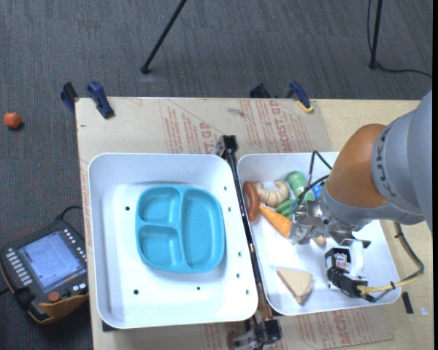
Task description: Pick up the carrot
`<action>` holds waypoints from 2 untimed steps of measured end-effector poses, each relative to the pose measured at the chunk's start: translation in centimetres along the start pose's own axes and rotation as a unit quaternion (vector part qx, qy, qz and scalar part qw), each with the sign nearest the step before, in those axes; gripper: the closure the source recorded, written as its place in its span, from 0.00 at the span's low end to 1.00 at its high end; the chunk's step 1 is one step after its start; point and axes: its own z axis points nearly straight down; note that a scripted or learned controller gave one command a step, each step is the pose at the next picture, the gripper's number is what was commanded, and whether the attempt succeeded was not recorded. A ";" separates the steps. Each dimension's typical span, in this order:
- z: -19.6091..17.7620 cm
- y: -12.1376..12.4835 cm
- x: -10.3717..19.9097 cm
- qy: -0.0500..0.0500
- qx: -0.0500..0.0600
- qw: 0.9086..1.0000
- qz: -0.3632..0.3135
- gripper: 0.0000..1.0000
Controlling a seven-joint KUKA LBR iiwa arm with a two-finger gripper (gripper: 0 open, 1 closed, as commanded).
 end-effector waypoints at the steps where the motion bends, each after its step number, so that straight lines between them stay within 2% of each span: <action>1: 0.0 0.0 0.0 0.000 0.000 1.000 0.001 0.00; 2: 1.4 3.8 2.1 0.003 0.006 1.000 0.027 0.00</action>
